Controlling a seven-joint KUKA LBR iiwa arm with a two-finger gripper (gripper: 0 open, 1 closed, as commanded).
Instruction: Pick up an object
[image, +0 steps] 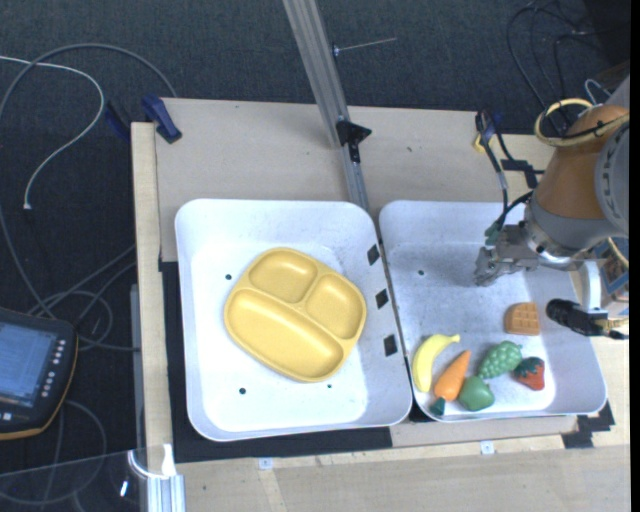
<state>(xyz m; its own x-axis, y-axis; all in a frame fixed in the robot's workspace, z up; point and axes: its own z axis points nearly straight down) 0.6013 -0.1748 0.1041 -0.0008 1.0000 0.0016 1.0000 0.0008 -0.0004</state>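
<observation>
Left white shallow bin (200, 300): one yellow plastic three-section plate (295, 313), lying flat near the middle.

Right white shallow bin (440, 235): toy foods gathered along the near edge. A yellow plastic banana (431, 357), an orange plastic carrot (452, 374) touching it, a green plastic pepper (477, 394), a green bunch of toy grapes (502, 357), a red plastic strawberry (531, 373). A tan round waffle-patterned biscuit (521, 318) lies apart, just behind the grapes.

Arm: claw (495, 268) low over bare bin floor, behind and left of the biscuit, nothing seen in it; open or closed, I cannot tell.

Wooden bench (250, 150) carries both bins.
</observation>
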